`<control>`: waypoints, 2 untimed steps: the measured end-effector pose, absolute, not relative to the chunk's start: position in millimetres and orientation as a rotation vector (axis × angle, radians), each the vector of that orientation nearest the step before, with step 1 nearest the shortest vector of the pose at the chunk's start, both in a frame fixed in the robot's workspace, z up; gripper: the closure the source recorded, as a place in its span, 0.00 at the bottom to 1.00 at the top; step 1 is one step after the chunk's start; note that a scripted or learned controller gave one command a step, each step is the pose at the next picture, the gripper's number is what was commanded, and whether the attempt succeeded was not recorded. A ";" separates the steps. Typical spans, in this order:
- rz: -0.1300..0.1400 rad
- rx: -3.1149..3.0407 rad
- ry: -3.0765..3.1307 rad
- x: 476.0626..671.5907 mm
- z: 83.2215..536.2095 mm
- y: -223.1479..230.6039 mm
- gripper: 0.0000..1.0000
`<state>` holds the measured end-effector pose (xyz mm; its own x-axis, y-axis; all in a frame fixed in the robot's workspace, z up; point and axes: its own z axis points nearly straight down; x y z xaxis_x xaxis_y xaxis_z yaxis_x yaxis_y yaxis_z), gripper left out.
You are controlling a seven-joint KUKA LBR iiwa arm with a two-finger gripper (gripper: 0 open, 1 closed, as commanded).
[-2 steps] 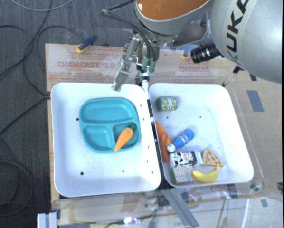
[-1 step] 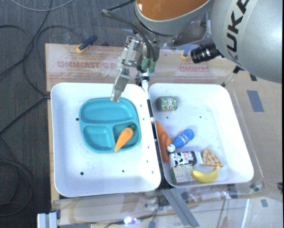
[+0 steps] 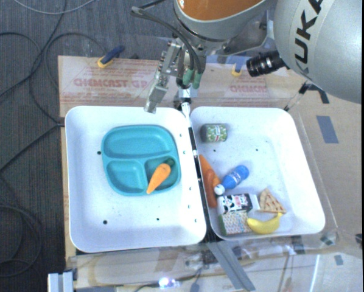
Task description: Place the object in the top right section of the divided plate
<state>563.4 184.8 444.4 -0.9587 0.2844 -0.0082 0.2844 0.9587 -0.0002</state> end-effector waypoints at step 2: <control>0.001 0.086 3.138 497.8 306.1 234.1 1.00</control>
